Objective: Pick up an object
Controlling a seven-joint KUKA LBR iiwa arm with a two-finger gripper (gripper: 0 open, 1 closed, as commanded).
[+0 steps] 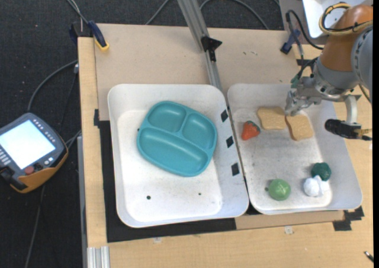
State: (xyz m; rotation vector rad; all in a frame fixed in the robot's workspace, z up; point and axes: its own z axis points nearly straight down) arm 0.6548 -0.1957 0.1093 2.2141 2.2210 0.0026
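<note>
Green and round, a small ball-like piece (pixel 279 188) sits at the near edge of my right bin (pixel 296 204), with a white lump (pixel 311 187) and a dark green one (pixel 321 171) just beside it. Farther back lie two tan bread-like slices (pixel 272 119) (pixel 299 127), touching each other, and a red strawberry-like piece (pixel 250 130) just left of them. My tool (pixel 294 104) hangs right at the seam between the two slices; whether it is apart or together I cannot tell from this slant. The left bin (pixel 127 201) carries a teal divided plate (pixel 177 137). I judge the slices to be light toy food, stiff and flat, so they lie low on the bin floor. Taking one across its narrow width at an outer edge, away from its neighbour, looks safest to me.
</note>
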